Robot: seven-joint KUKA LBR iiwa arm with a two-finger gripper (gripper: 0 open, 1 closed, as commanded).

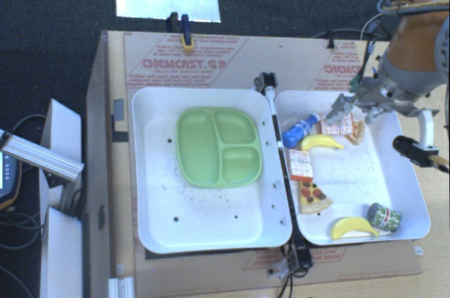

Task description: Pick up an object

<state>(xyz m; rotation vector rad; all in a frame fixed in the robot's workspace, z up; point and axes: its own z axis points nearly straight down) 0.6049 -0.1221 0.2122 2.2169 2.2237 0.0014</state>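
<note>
My gripper (356,111) hangs over the back of the right bin (404,180), its fingers (339,108) spread open with nothing between them. Just below it lie a red-and-white packet (340,126) and a small pizza-like piece (356,132). To their left are a blue bottle (299,129) and a yellow banana (322,142). A red-and-white carton (300,164) and a pizza slice (314,197) sit by the bin's left wall. A second banana (354,227) and a green can (384,216) rest at the front right.
The left bin (158,219) holds a green divided plate (218,147). A black clamp (267,83) and divider rail separate the two bins. A black fitting (415,150) on the arm reaches over the right bin's right rim.
</note>
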